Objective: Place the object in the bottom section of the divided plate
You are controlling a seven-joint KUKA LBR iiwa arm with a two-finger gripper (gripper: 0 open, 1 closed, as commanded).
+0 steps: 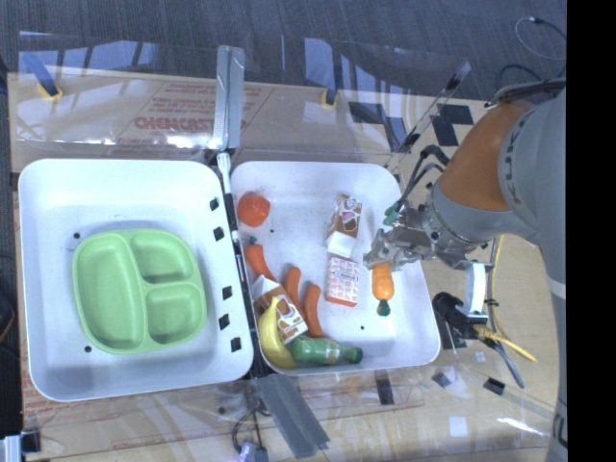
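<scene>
The left bin [38,287] holds the green divided plate [141,290]. The right bin [409,340] holds a banana [270,343], green bottle [325,352], illegibly printed cartons and the carrot [383,284], just below the hand [397,248], whose grip I cannot tell.

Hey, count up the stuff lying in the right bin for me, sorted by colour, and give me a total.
Orange: 5, a round fruit, three long pieces and a carrot
Yellow: 1, banana
Green: 1, bottle
Printed packets, white with red or brown: 3
Total: 10
</scene>
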